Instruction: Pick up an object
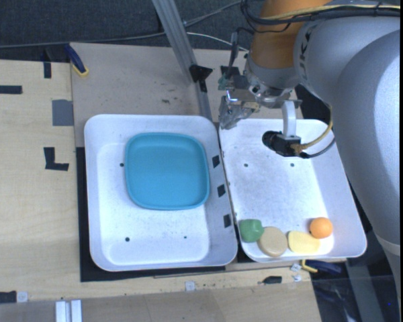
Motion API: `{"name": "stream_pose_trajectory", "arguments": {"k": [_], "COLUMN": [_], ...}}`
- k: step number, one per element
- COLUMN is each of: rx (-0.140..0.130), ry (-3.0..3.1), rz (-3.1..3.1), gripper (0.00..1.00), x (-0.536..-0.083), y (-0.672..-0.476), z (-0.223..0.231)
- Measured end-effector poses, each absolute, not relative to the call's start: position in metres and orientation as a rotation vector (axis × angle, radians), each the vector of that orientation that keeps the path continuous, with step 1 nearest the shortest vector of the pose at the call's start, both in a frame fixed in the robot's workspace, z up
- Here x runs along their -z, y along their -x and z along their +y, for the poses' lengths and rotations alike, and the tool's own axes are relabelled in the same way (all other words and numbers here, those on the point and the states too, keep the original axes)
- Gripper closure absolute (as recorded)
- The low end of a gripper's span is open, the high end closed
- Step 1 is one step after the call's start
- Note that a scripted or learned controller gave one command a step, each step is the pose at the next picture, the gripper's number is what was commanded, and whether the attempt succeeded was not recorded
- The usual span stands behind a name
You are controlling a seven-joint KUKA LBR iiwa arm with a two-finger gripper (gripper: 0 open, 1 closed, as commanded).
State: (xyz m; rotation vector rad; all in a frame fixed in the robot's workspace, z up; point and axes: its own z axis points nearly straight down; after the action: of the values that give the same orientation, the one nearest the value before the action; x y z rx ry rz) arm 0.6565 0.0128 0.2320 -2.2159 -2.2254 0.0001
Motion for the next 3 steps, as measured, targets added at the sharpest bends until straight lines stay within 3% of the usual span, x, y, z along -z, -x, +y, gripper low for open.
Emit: {"name": "stream_pose_trajectory", "arguments": {"k": [1,2,3], "rx": [0.001,0.0,-0.001], "ry": [2.215,2.219,2.221], "rz": [-2.226,-2.224,-2.222], "gripper": [1.0,1.0,1.0], "x": [-0.238,-0.235,-0.234], "y": [-0.66,-0.675,-0.669], "z": [0.07,0.1,0.095]}}
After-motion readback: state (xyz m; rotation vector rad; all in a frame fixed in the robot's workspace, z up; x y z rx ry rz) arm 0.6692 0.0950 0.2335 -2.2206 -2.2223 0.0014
